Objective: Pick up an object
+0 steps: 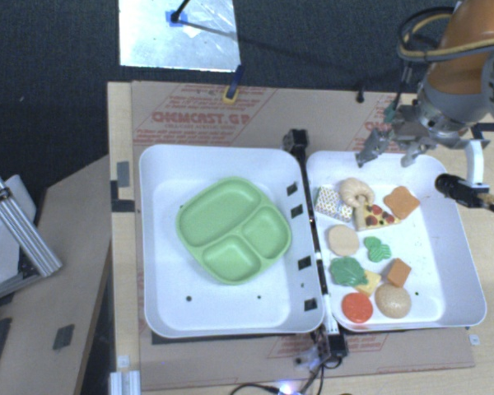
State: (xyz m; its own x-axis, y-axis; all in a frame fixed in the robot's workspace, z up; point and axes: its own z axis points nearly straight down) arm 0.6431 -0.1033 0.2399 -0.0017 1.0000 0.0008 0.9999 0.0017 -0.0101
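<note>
Nothing's picked yet from where I sit: my hand hangs open and empty over the right bin's far edge, toy food untouched.

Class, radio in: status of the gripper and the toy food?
Gripper open, over right bin's far edge, holding nothing. Toy food untouched in that bin. Nothing in the way.

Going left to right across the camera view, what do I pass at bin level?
Green divided plate in the left bin → black divider → checkered block → pizza slice → orange slice.
</note>
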